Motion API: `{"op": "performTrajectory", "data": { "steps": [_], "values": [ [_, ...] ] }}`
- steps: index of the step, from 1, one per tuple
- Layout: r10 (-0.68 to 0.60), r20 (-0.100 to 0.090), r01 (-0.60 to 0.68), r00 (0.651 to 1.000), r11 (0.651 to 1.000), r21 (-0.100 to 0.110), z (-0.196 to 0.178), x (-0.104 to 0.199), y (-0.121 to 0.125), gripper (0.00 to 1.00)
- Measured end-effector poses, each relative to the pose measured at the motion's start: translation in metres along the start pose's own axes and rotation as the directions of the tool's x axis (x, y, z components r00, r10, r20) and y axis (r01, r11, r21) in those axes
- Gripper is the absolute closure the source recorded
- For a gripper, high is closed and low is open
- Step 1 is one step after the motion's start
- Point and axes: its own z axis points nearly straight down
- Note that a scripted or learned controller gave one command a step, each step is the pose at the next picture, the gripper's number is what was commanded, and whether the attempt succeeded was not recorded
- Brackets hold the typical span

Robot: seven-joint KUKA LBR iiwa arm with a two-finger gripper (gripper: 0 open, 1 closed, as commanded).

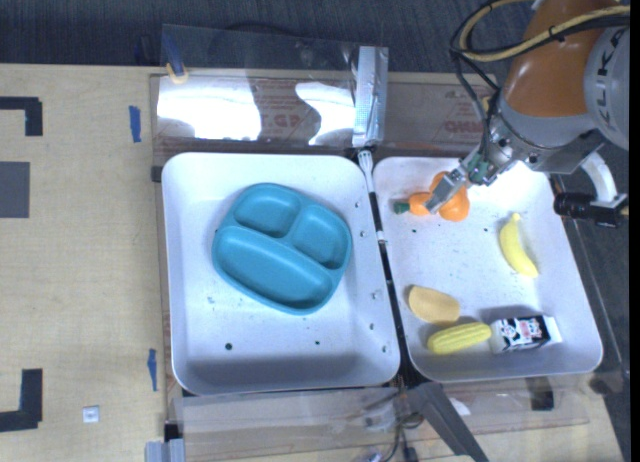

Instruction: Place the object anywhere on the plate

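Nearest me a corn cob (459, 337) lies untouched while the pincer (447, 190) clenches an orange carrot (444, 204), which next needs lifting to the blue plate (283, 245).

One cam, fixed overhead, looking down at a slant on the bench (70, 250). It's taking in both bins side by side: left bin (190, 350) sitting centre frame, right bin (575, 335) running toward the right edge. The far side of the bench is showing at the top, w/ dark floor beyond it; the near side is getting cut off at the bottom. The arm (560, 80) is coming in from upper right, close to the lens, so it's looming large. Mid-distance view, whole bins fitting in.
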Motion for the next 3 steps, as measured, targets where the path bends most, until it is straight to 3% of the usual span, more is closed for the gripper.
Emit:
{"op": "performTrajectory", "data": {
  "steps": [1, 2, 3],
  "values": [
    [0.064, 0.005, -0.064, 0.998, 0.998, -0.007, -0.095, 0.043, 0.009, 1.0],
    [0.055, 0.003, -0.055, 0.998, 0.998, -0.003, 0.01, 0.113, 0.039, 1.0],
    [0.056, 0.001, -0.056, 0.998, 0.998, -0.001, 0.011, 0.113, 0.038, 0.0]
  ]
}}
